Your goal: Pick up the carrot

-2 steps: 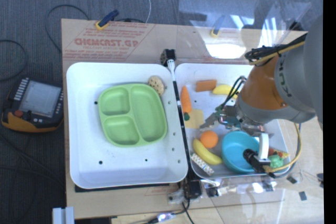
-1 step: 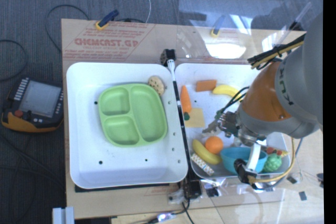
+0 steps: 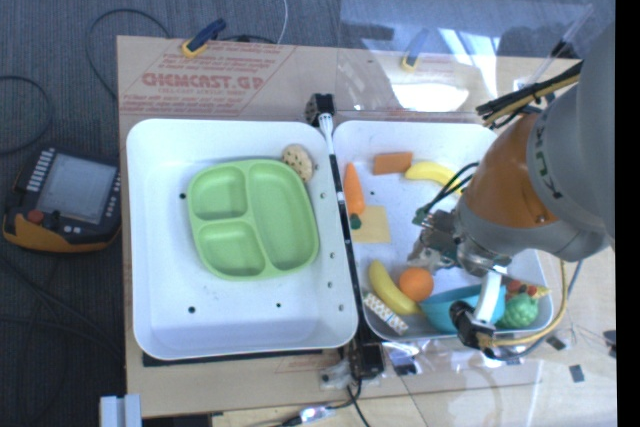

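So the grey arm's two-finger gripper (image 3: 432, 250) is hanging low in the right white bin (image 3: 440, 130), lower right of the frame, just above the round orange fruit (image 3: 416, 284). Honestly can't tell how it's set from here. The slim orange plastic carrot (image 3: 353, 191) is lying along that bin's left wall, centre of frame, just beside the yellow cheese slice (image 3: 374, 225). I'd say it's needing to slide left and straddle the carrot across its narrow width, keeping clear of the wall.
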Available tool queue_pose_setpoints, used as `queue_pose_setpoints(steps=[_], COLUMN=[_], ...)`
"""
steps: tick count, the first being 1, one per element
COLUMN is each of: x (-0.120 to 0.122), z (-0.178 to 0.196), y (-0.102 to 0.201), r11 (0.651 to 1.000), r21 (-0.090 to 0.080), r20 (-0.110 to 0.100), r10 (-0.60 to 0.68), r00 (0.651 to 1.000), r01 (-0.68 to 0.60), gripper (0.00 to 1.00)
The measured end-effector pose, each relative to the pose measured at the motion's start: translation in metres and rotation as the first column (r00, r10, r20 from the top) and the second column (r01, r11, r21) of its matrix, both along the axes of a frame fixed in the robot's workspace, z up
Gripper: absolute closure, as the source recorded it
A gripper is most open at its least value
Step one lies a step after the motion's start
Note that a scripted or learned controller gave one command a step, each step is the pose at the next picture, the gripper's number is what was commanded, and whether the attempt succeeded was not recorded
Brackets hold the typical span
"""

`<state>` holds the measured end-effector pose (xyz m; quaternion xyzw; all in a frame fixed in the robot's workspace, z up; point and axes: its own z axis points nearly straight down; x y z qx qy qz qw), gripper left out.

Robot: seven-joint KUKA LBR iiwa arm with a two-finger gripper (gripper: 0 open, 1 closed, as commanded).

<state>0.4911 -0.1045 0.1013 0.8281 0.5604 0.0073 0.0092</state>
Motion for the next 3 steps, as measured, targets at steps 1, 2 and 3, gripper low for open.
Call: queue_pose_setpoints(steps=[1, 2, 3], x=[-0.006, -0.007, -0.009], z=[0.082, 0.081, 0.081], y=[0.072, 0.071, 0.117], r11=[0.913, 0.912, 0.92], r21=[0.005, 0.003, 0.004], r20=[-0.028, -0.029, -0.031], r10=[-0.408, -0.409, -0.391], r00=[0.913, 0.912, 0.92], r01=[0.408, 0.41, 0.391], gripper=[1.0, 0.0, 0.0])
